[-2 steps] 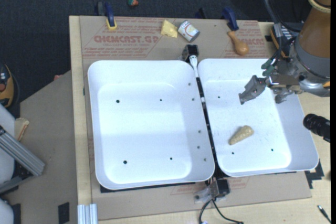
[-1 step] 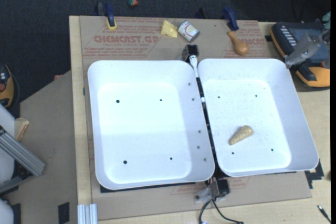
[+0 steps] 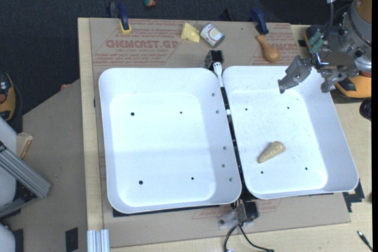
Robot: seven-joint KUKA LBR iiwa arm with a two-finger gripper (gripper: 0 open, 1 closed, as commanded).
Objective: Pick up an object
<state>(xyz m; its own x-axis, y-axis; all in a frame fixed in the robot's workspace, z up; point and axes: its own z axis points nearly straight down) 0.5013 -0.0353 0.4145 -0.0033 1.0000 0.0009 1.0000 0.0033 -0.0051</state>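
A small tan cone-shaped object (image 3: 271, 151) lies in the right bin (image 3: 319, 127), toward its front middle. My gripper (image 3: 309, 81) hangs over the back right part of that bin, well above and behind the object. Its two grey fingers (image 3: 293, 76) are spread apart with nothing between them.
The left bin (image 3: 118, 127) sits beside the right one. Behind the bins on the board lie a yellow wedge (image 3: 190, 33), a small white box (image 3: 212, 35) and a tan wooden piece (image 3: 269, 50). Blue clamps (image 3: 123, 16) hold the board's back edge.
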